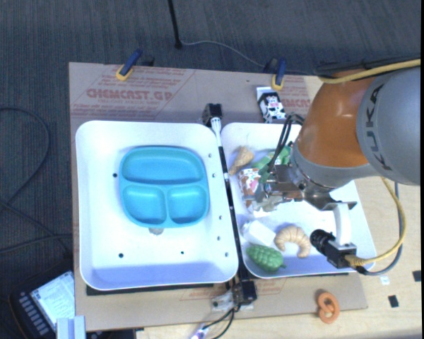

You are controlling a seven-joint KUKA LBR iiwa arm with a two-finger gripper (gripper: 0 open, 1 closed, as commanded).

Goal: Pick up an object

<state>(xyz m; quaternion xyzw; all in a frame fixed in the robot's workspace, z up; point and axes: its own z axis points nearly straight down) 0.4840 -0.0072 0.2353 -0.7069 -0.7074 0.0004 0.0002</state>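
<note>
My gripper [268,193] reaches down into the right bin [364,235], over a cluster of small objects near its left side. Its fingers are hidden among the clutter and under the wrist. Below it lie a tan croissant [293,239], a green bumpy object [264,258] and a white piece [258,229]. A red-and-white packet [249,183] sits just left of the gripper, and a beige shell-like object [241,157] lies farther back. A green item [263,164] peeks out beside the arm.
The left bin [99,253] holds a blue three-compartment tray [164,186]. The grey and orange arm [353,129] covers the right bin's far right part. An orange ring [328,305] lies on the bench in front of the bins. Blue clamps [129,63] hold the board's back edge.
</note>
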